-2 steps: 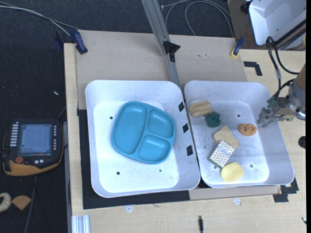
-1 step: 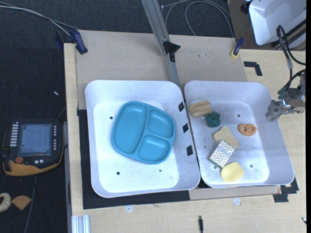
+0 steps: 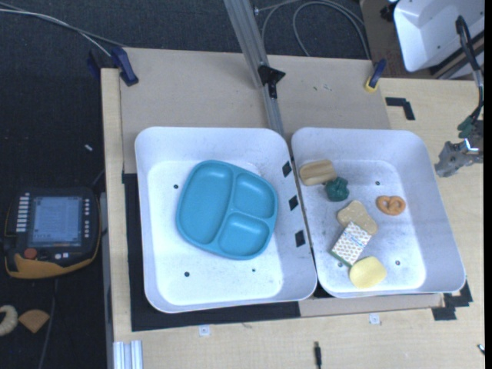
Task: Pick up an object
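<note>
Bench [image 3: 192, 91], pale wood, bearing two bins.
Left bin [image 3: 154, 152] and right bin [image 3: 430, 167], both white and shallow, sat side by side with rims touching at mid-bench; black matting [image 3: 138, 314] showed beneath the left bin; blue clamps [image 3: 123, 64] gripped the far edge.

Two white bins [image 3: 154, 156]; one blue divided plate [image 3: 227, 208]; six small objects [image 3: 352, 244] in right bin.

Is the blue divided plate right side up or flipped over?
Right side up. The blue divided plate lies flat in the left bin, its three hollow compartments facing the camera.
</note>
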`<state>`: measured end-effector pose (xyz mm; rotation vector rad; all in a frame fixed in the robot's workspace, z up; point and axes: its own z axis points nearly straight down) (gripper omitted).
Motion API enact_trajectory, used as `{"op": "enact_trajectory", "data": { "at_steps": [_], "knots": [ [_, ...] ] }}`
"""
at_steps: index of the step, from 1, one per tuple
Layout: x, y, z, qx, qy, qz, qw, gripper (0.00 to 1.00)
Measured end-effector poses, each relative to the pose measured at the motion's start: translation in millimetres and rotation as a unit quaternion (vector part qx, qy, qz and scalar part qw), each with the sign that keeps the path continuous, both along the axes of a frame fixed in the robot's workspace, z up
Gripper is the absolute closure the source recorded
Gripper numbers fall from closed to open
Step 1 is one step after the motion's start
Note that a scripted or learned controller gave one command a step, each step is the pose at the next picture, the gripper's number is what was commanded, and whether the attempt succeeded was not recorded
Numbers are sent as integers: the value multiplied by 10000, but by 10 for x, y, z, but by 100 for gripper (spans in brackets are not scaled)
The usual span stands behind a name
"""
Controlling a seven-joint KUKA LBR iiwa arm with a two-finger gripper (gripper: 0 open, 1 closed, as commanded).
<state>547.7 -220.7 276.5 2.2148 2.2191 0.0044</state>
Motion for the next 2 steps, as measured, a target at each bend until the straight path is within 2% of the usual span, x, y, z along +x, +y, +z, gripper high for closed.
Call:
{"op": "enact_trajectory", "data": {
  "at_steps": [2],
  "knots": [
    [144,1039,16,17,33,11,10000,100]
  ]
}}
